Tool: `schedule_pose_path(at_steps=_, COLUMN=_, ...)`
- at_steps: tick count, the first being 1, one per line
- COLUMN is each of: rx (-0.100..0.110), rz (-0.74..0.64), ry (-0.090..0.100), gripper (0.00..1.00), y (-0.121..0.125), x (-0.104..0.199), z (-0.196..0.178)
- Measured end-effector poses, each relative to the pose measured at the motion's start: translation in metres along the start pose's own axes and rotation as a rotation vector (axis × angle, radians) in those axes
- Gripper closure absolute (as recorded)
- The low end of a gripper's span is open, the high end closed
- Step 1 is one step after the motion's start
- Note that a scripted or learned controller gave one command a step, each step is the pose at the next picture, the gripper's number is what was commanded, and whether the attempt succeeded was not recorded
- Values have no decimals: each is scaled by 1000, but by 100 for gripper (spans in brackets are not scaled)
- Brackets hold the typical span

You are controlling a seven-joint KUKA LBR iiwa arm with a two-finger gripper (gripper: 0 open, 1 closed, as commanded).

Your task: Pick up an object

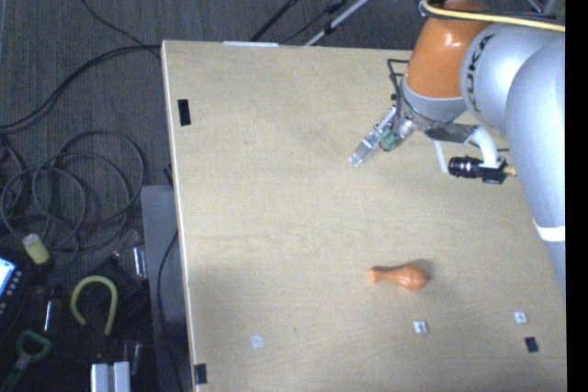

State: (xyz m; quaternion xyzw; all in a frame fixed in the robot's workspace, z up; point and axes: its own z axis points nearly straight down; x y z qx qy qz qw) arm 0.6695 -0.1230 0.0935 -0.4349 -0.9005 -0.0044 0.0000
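Camera view puts your small orange pear-shaped object (401, 276) near the counter's (266, 197) front edge. It looks light, rigid, prone to rolling; take its bulb. The end effector (372, 144) hangs above mid-counter, grip unreadable.

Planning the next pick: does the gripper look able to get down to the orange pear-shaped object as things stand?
Probably yes. The orange object lies alone on the bare wooden surface, with nothing beside or over it, and the gripper hangs apart from it, farther up the board.
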Motion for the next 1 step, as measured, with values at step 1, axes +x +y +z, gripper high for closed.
schedule_pose_path(at_steps=1, rx=5, rz=54, ry=-4, gripper=100, y=11, x=36, z=-91)
